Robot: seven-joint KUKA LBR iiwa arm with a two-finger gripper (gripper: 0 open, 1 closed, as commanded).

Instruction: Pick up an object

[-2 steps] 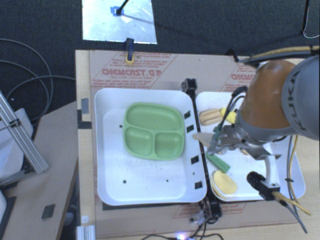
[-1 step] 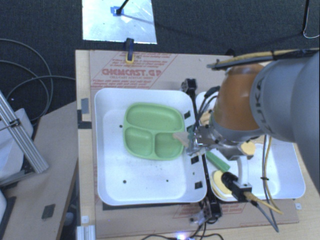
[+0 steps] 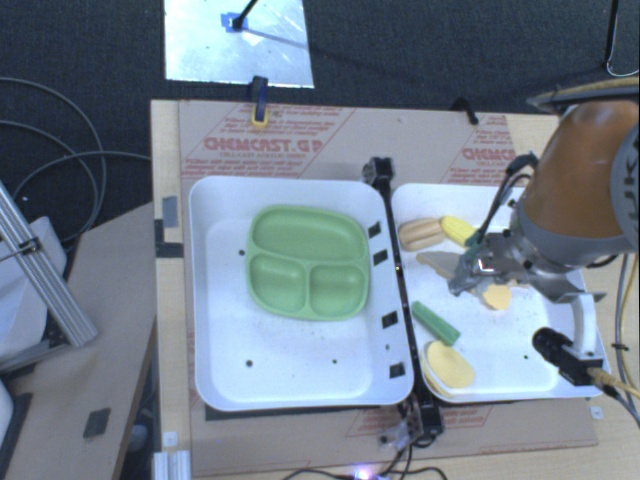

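Altogether two bins: the left bin [image 3: 215, 368] holds one green tray [image 3: 306, 263]. Five toy foods lie in the right bin [image 3: 520, 373]; whether the gripper [image 3: 468, 276] is spread, I cannot tell.

Arm [image 3: 590, 183] cut off at right.

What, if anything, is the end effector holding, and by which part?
It cannot be told. The end effector sits low in the right bin, between a yellow corn cob and a small yellow piece.
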